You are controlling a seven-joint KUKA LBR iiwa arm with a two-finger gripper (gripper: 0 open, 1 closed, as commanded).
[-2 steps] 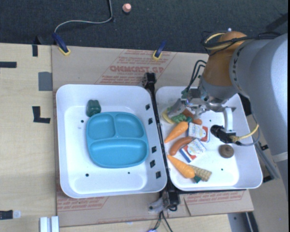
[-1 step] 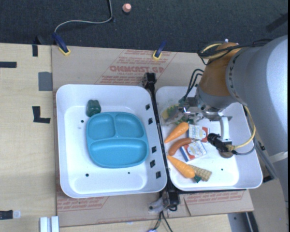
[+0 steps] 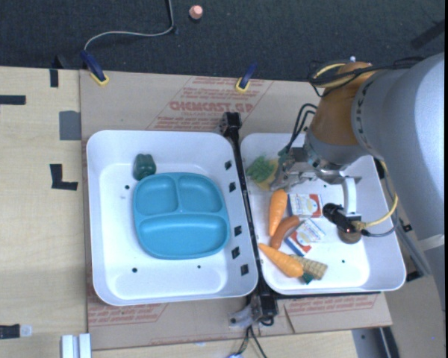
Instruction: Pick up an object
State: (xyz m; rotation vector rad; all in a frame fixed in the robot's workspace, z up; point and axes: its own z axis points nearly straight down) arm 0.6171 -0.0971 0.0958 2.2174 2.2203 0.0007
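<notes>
My gripper [image 3: 293,179] is low in the right bin [image 3: 381,263], near its upper left part, just above an upright orange carrot [image 3: 277,208]. A green leafy toy [image 3: 260,170] lies just left of the gripper. Below it are a white and red packet [image 3: 306,204], a second small packet [image 3: 310,233], another orange carrot [image 3: 281,260] and a tan piece with a dark green end [image 3: 312,270]. Nothing shows between the fingers.
The left bin [image 3: 108,274] holds a blue divided plate [image 3: 181,215] and a small dark green object [image 3: 143,165] at its upper left. A black divider [image 3: 239,200] runs between the bins. The arm covers the right bin's upper right.
</notes>
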